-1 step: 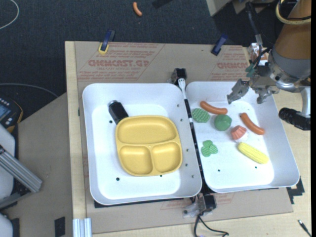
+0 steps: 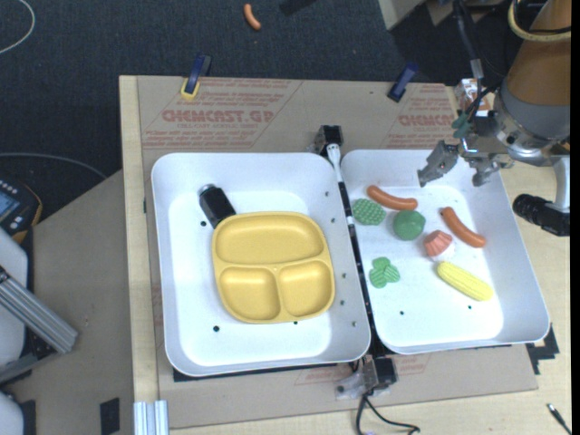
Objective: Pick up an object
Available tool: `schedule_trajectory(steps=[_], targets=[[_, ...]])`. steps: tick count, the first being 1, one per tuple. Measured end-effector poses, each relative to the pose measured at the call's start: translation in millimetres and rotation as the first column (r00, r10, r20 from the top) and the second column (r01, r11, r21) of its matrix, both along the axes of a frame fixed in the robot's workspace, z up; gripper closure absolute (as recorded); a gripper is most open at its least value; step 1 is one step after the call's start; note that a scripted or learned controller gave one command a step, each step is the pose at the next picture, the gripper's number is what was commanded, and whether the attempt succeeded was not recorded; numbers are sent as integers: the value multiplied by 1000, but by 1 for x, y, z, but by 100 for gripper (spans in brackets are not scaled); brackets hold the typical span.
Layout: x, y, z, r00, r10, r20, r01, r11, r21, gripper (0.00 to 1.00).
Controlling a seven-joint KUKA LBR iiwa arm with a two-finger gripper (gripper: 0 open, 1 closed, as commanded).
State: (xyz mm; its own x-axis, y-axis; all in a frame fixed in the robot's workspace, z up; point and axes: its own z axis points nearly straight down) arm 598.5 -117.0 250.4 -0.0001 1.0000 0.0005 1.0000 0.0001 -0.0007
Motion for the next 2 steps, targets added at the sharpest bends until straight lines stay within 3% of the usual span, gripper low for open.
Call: schedule_trajectory(steps=[2], targets=[[15, -2, -112, 1000, 0, -7, 0, 1000, 1, 0]])
